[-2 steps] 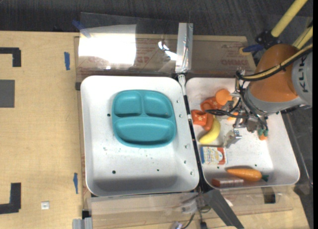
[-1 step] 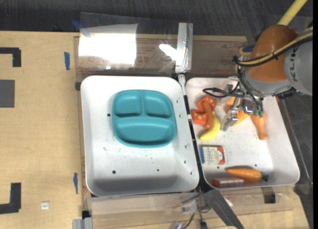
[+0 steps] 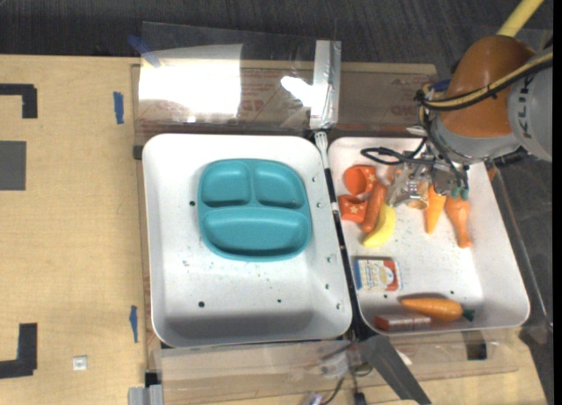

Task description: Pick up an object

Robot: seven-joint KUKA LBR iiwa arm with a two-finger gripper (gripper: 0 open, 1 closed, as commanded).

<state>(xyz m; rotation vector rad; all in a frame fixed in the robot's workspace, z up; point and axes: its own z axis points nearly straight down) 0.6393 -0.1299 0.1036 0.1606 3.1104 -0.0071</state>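
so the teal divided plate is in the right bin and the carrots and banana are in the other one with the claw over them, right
Not quite. The camera view shows the teal divided plate lying in the left bin, not the right one. The rest holds: the carrots and the banana are in the right bin, with the claw over them.

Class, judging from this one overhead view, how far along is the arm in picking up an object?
Done: the gripper has reached low over the right bin, among the carrots and banana. In hand: nothing visibly; its grasp is unclear. Left: gripping and lifting one item. The teal tray sits in the left bin.
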